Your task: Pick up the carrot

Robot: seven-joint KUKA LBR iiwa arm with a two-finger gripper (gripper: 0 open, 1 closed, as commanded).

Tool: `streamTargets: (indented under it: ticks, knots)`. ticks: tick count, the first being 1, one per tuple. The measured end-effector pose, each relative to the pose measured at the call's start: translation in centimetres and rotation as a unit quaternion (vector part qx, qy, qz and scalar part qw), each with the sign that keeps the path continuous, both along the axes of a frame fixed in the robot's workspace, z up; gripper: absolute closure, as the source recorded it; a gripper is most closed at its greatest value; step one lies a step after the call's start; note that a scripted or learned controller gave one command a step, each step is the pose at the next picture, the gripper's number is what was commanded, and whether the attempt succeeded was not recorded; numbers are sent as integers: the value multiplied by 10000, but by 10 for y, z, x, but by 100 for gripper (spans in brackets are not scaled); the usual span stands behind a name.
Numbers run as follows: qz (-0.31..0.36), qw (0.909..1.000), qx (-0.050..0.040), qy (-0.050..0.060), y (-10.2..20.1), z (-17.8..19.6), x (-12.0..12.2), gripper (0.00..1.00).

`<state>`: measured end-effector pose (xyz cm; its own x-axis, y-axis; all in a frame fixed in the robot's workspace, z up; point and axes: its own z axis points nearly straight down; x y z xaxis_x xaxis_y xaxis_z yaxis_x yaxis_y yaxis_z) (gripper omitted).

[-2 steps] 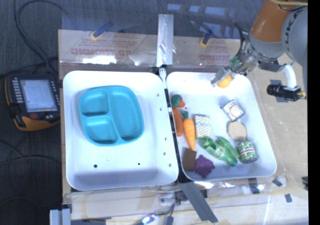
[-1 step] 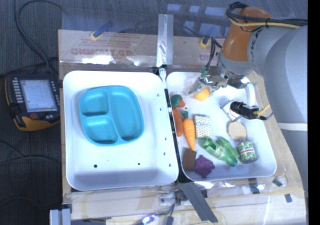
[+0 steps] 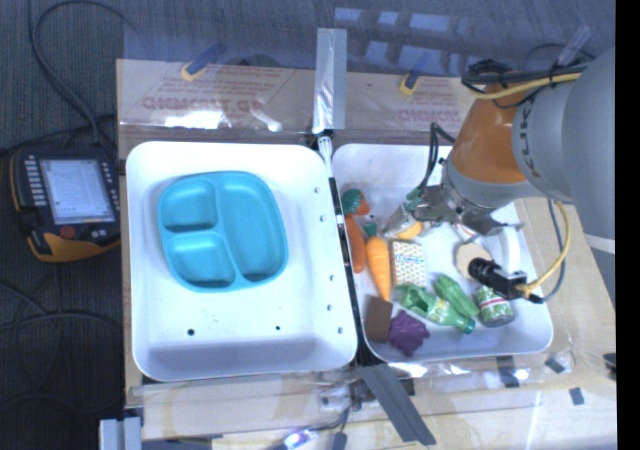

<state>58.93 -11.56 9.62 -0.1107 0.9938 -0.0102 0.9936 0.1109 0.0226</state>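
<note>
A short orange carrot (image 3: pixel 378 265) lies in the right bin (image 3: pixel 530 338), near its left wall. Beside it, right against the wall, lies a thinner orange carrot (image 3: pixel 355 243) with a green top. My gripper (image 3: pixel 418 214) hangs low over the bin, just right of and above both carrots, next to a small yellow piece (image 3: pixel 406 231). Nothing orange shows in the gripper. The grey and orange wrist hides the bin's back right part.
Right of the carrot are a white dotted block (image 3: pixel 410 261), green vegetables (image 3: pixel 440 300), a purple piece (image 3: pixel 407 331), a brown block (image 3: pixel 378 317), a small can (image 3: pixel 494 308) and a pale disc (image 3: pixel 466 258). The left bin (image 3: pixel 180 348) holds a blue divided plate (image 3: pixel 222 228).
</note>
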Motion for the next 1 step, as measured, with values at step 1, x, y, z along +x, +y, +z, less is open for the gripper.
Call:
streamTargets:
  ticks: [1]
  knots:
    - [-382,9992,29,124,-31,118,-16,100]
